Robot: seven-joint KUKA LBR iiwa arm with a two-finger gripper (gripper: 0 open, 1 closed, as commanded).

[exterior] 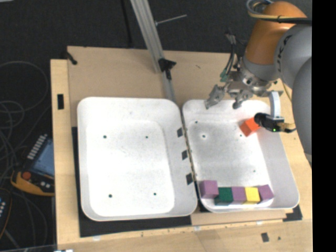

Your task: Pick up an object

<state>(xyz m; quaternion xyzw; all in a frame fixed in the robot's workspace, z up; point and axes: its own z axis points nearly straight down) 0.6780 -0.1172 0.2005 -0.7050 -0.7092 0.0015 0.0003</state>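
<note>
Dark carpeted floor (63,14), tan wooden bench (121,72), loose cables (16,119), slanted metal pole (149,33)

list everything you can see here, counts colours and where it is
white bins: 2, side by side on the bench
purple blocks: 3, near edge of right bin
green block: 1, in that row
yellow block: 1, in that row
orange block: 1, right bin, far right side
metal pole: 1, grey, slanting behind the bins
handheld controller: 1, orange and black, left of bench
gripper: 1, open, above right bin's far edge
arm: 1, grey with orange band, from the right
</note>
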